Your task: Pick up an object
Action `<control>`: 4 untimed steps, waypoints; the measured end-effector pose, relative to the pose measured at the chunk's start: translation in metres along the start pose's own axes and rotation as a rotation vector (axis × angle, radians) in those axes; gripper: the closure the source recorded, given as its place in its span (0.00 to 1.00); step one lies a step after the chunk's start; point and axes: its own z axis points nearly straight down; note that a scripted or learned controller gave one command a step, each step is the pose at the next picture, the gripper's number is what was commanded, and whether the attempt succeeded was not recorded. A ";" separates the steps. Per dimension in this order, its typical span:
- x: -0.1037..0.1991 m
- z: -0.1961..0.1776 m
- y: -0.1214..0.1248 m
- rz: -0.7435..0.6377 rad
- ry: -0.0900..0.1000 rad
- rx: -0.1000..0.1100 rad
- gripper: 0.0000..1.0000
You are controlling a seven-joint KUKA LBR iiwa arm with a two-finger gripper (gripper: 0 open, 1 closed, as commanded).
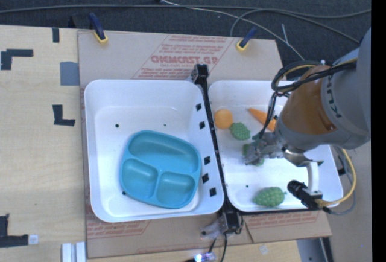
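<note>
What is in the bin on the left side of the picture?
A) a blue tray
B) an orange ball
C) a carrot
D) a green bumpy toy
A: the blue tray with three sections lies in the left bin; the small toys sit in the other bin.

Arm runs off the right edge, base out of frame. It covers the right part of the right bin. Carrot: only the tip pokes out from under the wrist. Gripper sits over a small green thing, too blurred to tell finger spacing.
</note>
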 end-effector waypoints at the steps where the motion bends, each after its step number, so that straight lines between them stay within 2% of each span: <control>1: 0.004 -0.042 0.000 -0.002 0.004 0.003 1.00; 3: 0.011 -0.132 0.008 -0.002 0.003 0.001 1.00; 4: 0.068 -0.139 0.023 -0.008 0.005 0.005 1.00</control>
